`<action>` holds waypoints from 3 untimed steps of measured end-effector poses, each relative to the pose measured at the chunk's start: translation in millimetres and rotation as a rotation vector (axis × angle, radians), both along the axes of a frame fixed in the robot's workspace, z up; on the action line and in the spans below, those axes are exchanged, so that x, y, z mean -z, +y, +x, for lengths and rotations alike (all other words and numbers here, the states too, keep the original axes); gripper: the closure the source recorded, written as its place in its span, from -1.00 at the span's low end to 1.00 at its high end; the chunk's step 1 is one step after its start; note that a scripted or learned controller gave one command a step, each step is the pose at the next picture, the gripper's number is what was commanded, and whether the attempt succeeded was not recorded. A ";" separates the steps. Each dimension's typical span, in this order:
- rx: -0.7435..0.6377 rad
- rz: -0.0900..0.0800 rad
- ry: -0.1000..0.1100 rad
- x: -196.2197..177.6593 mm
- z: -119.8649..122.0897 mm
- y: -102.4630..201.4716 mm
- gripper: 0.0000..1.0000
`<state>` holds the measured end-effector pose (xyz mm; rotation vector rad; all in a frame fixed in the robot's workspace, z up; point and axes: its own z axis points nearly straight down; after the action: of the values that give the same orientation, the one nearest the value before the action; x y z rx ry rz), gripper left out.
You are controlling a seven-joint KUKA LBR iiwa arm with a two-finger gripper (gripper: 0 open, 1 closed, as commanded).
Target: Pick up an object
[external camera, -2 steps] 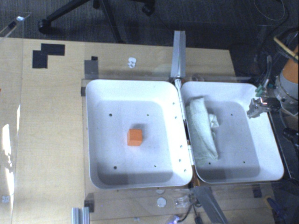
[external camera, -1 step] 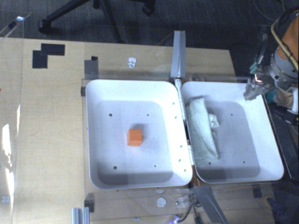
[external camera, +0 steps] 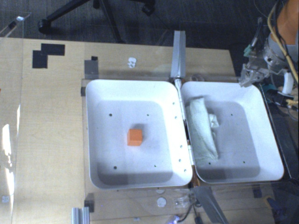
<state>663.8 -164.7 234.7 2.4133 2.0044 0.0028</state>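
Camera view looks down on the bench: an orange block [external camera: 135,137] sits near the middle of the left bin [external camera: 98,171]. A white cloth [external camera: 203,129] lies in the right bin [external camera: 268,167]. The gripper [external camera: 252,73] hangs over that bin's far right corner, holding nothing.

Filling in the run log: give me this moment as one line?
gripper: above right bin's far right corner, nothing held | orange cube: middle of left bin | crumpled white cloth: right bin, left side

Two white bins [external camera: 93,125], one orange cube [external camera: 135,137], one rolled white cloth [external camera: 202,132].
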 end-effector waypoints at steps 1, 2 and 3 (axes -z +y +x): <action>-0.010 -0.003 -0.004 -11.5 1.5 1.6 1.00; 0.012 -0.001 0.001 -2.1 5.8 1.2 1.00; 0.003 -0.003 -0.003 -13.4 7.1 2.6 1.00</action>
<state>670.9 -162.1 248.1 2.4130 1.9979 0.0025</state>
